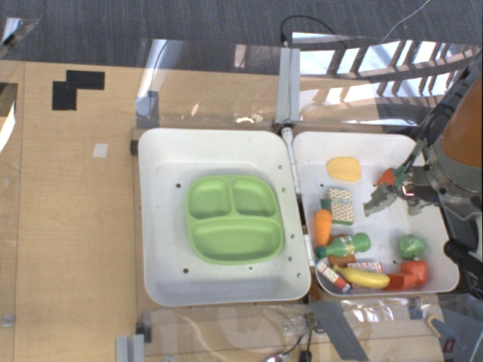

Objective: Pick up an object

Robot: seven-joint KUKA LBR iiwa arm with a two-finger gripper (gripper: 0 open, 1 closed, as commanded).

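Open floor between sponge and pepper.

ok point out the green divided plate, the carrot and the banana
green divided plate (234,219): camera view, on the ridge between its compartments, left bin.
carrot (322,229): camera view, on its orange body, right bin.
banana (366,278): camera view, on the middle of its yellow curve, right bin.

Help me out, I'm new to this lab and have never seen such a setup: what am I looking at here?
One camera looks down at a slant on a bench with two white bins. The left bin holds a green divided plate. The right bin holds toy food: a yellow piece, a carrot, a banana, a green lump and others. The grey and orange robot arm reaches in from the right. Its pincer hangs over the right bin; I see nothing held in it.
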